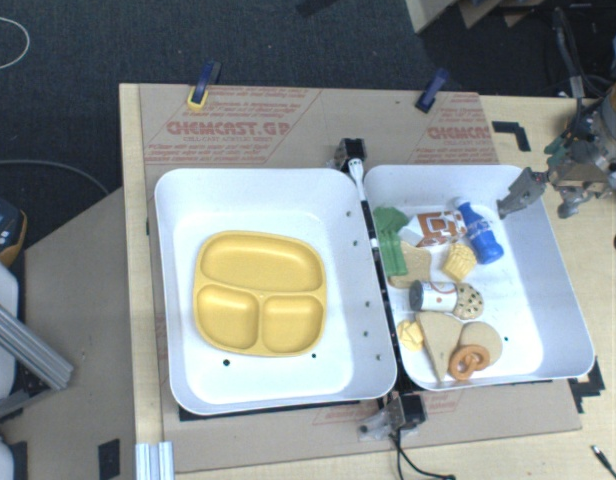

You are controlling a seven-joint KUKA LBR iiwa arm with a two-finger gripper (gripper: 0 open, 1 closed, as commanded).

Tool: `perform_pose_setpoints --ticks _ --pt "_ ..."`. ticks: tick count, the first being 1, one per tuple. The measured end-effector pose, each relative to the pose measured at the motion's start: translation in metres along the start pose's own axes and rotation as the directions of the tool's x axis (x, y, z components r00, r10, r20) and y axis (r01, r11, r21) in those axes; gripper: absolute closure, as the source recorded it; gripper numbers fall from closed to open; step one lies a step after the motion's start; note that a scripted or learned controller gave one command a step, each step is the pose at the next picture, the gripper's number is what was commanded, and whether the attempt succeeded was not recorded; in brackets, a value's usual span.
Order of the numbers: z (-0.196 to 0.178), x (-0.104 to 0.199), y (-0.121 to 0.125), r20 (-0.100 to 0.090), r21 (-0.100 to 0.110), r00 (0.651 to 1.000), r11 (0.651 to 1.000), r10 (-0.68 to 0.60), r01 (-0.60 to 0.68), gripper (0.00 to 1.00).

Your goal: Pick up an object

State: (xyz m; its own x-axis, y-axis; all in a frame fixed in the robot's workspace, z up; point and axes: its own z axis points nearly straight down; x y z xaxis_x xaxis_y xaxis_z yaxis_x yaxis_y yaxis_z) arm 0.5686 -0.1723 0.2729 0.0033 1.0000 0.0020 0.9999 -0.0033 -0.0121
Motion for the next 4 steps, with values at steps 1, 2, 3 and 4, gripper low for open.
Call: perform_pose_setpoints --ticks 1,2,3,4 --pt "-0.007 0.001 0.002 0.003 -0.013 1.000 1.000 -0.003 0.003 0.00" --pt "0.036 -0.004 0.003 0.001 -0.007 1.000 1.000 -0.003 0.003 0.00" --pt "0.081 0.003 0.001 0.000 -0.006 1.000 1.000 -0.004 0.004 0.00" --pt "0.135 0.011 -0.007 -0.001 -0.005 1.000 1.000 -0.003 0.003 0.00"
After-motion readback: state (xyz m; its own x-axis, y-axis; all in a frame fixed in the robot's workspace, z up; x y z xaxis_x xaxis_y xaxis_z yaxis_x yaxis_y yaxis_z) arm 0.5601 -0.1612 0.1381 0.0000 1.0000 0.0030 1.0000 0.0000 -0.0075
